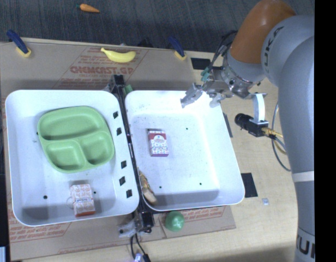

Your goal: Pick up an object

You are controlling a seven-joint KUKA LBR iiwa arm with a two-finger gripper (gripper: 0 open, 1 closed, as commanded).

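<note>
My gripper hangs wide open, holding nothing, at the right bin's 1 o'clock rim, so descending here clips plastic, missing the red box.

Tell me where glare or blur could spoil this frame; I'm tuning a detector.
Camera view: glare washes out the right bin's far corner under the pincer; the pincer looks soft and overexposed; the red box and green tray are evenly lit; the left bin has soft shadow along its near wall.
</note>
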